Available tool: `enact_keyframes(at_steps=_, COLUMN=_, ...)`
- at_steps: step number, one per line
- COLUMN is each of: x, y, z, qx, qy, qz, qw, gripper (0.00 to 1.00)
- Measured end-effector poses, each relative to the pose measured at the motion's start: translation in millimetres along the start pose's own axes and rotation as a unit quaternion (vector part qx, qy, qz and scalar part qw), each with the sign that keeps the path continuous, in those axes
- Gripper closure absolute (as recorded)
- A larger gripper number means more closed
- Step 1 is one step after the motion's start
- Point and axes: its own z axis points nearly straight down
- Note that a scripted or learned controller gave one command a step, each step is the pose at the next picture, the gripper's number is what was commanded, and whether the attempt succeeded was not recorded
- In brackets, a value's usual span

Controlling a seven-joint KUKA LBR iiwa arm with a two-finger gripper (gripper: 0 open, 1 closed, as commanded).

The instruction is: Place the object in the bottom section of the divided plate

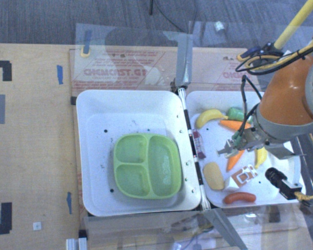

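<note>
where the bench is seen from above, two white bins sit side by side across the middle of the frame. the left bin [91,139] holds a green divided plate [146,165], lying flat towards its lower right. the plate has two small sections stacked on its left and one long section down its right, with nothing in any of them.

the right bin [214,139] holds all the toy food. a banana [209,117] lies at its upper left, with a green piece [236,112] just right of it. an orange carrot [235,124] lies crosswise just below the green piece. a tan potato [214,176] sits at the lower left, and a red sausage [240,197] lies along the bottom edge. a small white and orange item [243,175] rests between them.

the arm [287,98] comes in from the right edge, its orange band over the upper right of this bin. the gripper [233,146] is low in the middle of the bin, right over the top end of a second carrot [232,161], which lies slanted. it cannot be told whether the gripper is open or closed, or whether it has hold of this carrot. a yellow piece [260,155] pokes out from under the wrist, just right of the second carrot.
</note>
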Motion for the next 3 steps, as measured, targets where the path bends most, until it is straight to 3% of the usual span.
enact_keyframes(at_steps=1, x=72.5, y=-4.2, z=-23.6, qx=0.001, qy=0.0, qz=-0.042, qw=0.9991, gripper=1.0)
enact_keyframes(at_steps=2, x=-0.9, y=-21.7, z=9.6, qx=0.002, qy=0.0, qz=0.064, qw=0.998, gripper=1.0)
enact_keyframes(at_steps=3, x=1.9, y=-17.1, z=-163.8, qx=0.0, qy=-0.001, qz=0.066, qw=0.9978, gripper=1.0)
